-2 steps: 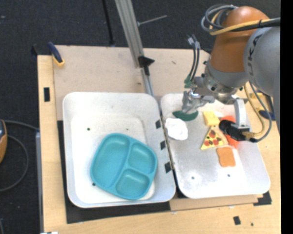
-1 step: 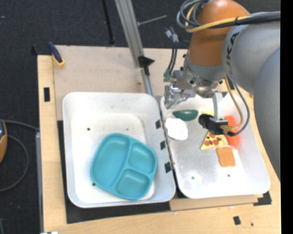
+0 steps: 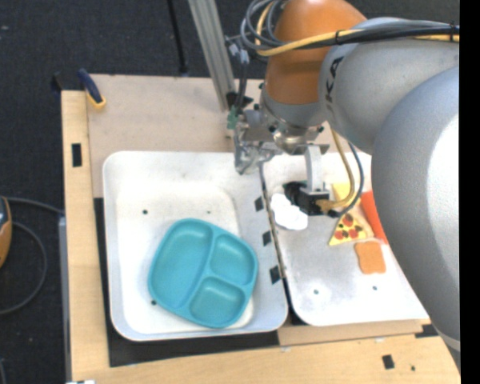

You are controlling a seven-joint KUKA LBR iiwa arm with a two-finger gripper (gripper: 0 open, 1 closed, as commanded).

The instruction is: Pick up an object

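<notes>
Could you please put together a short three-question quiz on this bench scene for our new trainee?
1. True or false: the teal plate lies in the left bin.
2. Which thing lies nearest the pizza slice in the right bin?
A. the teal plate
B. the orange block
C. the blue-and-yellow clamp
3. Fill in: the plate is divided into ____ compartments.

Key
1. True; it rests toward the bin's near right corner.
2. B; the block sits just below and to the right of the slice, while the clamp is at the bench's far left corner.
3. Three.
</notes>
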